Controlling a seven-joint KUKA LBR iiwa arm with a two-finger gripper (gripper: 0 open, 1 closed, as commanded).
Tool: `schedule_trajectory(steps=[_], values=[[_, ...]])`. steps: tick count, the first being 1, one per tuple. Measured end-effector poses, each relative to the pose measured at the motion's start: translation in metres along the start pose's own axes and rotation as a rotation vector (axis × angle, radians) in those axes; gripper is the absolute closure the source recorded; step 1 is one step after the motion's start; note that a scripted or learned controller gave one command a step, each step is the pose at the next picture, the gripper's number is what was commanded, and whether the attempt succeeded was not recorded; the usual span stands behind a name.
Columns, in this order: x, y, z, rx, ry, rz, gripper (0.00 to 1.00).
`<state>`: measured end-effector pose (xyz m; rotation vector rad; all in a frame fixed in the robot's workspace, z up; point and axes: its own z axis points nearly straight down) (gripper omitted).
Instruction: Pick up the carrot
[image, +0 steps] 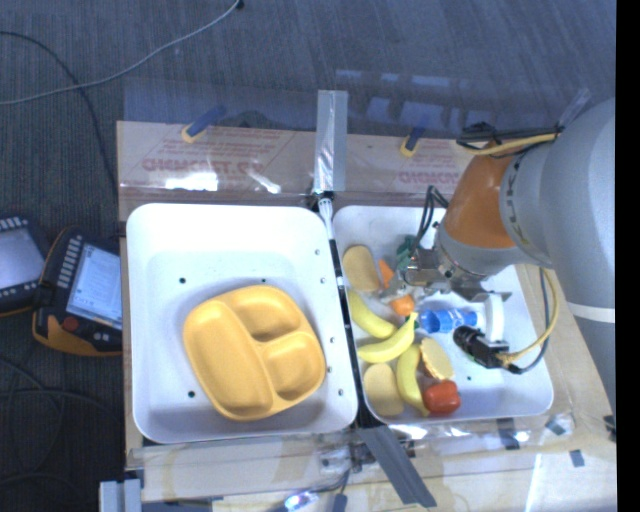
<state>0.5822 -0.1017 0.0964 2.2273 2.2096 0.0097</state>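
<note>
right bin (520, 395): 3 bananas (385, 345), 1 carrot (402, 305) (orange) | gripper (418, 272) jaws: cannot tell

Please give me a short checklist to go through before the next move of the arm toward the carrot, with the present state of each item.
1. Carrot is located: ok, an orange piece in the right bin, beside the bananas.
2. End effector is over the right bin, close to the carrot: ok.
3. Carrot is between the fingers: cannot tell, the wrist hides them.
4. Space around the carrot is free: not ok, the bananas and a blue item crowd it.
5. Yellow tray in the left bin is out of the way: ok.
</note>
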Motion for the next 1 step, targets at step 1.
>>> schedule_trajectory(steps=[1], values=[[0.0692, -0.0285, -0.0833, 0.015, -0.004, 0.16, 1.0]])
